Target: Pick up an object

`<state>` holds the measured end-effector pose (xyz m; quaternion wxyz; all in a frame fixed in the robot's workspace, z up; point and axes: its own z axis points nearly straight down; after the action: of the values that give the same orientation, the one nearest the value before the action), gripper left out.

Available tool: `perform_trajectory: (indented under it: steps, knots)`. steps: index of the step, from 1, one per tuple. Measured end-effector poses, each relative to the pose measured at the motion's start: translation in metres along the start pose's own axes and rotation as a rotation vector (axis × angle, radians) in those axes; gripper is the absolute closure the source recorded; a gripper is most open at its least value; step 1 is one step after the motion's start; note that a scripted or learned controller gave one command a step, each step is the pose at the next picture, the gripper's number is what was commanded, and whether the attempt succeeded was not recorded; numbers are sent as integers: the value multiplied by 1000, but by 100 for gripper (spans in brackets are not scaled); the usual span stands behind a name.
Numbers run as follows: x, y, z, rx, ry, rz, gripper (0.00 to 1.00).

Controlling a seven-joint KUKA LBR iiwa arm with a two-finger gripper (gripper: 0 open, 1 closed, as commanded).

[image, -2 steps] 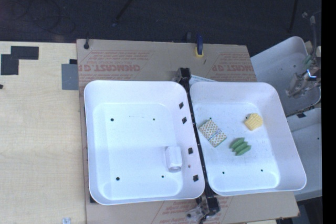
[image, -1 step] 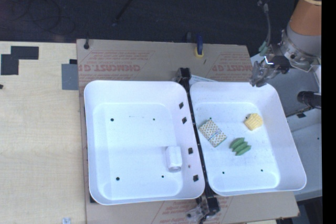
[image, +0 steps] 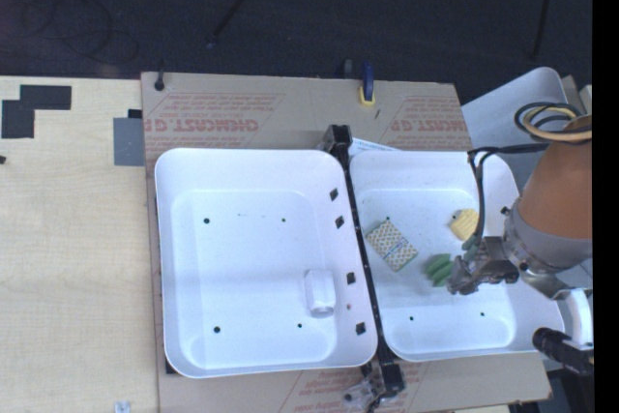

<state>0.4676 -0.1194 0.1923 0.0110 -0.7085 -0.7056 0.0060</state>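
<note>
Just beside gripper (image: pixel 471 276): green object (image: pixel 440 269)

Green object (image: pixel 440 269) — patterned card (image: pixel 392 244) close beside

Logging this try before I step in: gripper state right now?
Gripper: low in the right bin, beside the green object; open or shut cannot be told, and no object shows between its fingers.

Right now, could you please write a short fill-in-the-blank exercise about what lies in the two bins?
The white cup lies in the ____ bin.
The patterned card lies in the ____ bin.
The gripper is beside the ____ object.
The yellow object lies ____ of the card.

Missing words: left; right; green; right
</note>
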Motion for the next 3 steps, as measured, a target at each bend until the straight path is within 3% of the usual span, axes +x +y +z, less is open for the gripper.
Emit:
perform_trajectory:
  steps: [1, 2, 3]
  knots:
    - [92, 61, 5, -22, -3, -14, 100]
    - [-33, 15, -37, -23, -13, 8, 100]
    - [-81, 4, -217, -40, -15, 0, 100]
